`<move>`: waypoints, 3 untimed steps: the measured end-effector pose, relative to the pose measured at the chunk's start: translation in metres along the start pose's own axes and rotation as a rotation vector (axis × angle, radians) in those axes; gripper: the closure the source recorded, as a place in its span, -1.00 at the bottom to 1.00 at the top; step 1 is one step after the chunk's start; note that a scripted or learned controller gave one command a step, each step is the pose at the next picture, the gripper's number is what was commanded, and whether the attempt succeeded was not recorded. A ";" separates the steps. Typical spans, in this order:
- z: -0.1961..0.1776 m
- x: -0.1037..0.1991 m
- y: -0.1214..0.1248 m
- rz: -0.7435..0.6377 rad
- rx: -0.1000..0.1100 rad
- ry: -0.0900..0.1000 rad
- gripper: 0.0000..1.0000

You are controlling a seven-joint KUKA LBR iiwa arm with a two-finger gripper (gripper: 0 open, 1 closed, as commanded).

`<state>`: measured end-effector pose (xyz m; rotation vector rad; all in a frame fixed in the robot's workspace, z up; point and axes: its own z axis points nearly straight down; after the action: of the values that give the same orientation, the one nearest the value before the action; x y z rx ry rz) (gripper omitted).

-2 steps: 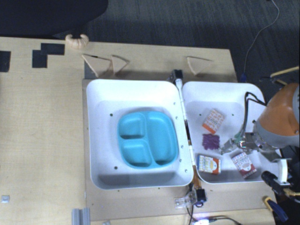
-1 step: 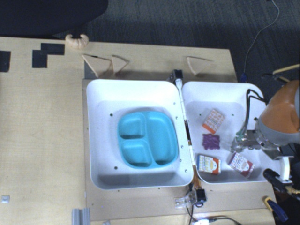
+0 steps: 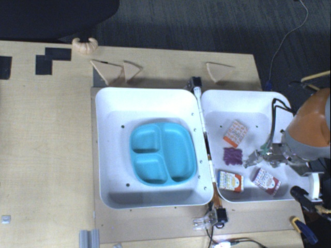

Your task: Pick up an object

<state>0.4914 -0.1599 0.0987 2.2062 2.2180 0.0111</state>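
Working in the right bin point(image 3: 248, 105) with the gripper point(image 3: 257, 158) low between the purple toy point(image 3: 232, 155) and the pouch point(image 3: 266, 180), just beside both, showing nothing held and leaving its width impossible to tell. Judging the pouch the nearest pick: centring over it, coming straight down, closing across its short side, avoiding the carton point(image 3: 230, 180) and card point(image 3: 235, 132) nearby. Minding the bin wall close by the pouch, then lifting straight up into open room, well apart from the blue tray point(image 3: 163, 151) in the left bin point(image 3: 111, 138).

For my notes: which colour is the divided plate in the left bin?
Light blue; the plate shows clearly in the camera view.
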 end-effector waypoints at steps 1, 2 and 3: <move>-0.011 0.000 0.002 -0.003 -0.004 0.000 1.00; -0.011 0.000 0.002 -0.003 -0.004 0.000 -1.00; -0.021 0.001 0.004 -0.007 -0.008 0.000 1.00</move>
<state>0.4948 -0.1587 0.1199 2.1941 2.2221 0.0194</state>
